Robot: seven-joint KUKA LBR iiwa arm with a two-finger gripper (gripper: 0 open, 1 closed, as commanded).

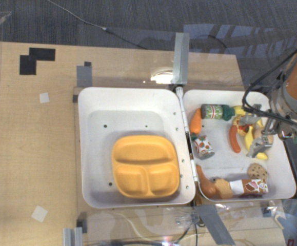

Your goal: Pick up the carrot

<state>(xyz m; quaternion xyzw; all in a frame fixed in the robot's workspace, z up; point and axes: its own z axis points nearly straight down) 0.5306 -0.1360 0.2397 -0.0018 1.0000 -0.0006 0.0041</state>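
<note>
The small, tapered orange toy carrot is lying at the right bin's upper left, probably light, stiff, slick, best pinched mid-body; the end effector is hovering, state unclear.

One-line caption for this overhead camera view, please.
Gripper hovers over toy food in the right bin, apart from the carrot by the divider; a yellow tray sits in the left bin.

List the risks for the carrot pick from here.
1. The carrot lies against the right bin's left wall, leaving little room for a finger on that side.
2. The gripper hangs over the banana and sausage, far from the carrot; a descent here would likely grab the wrong item.
</note>
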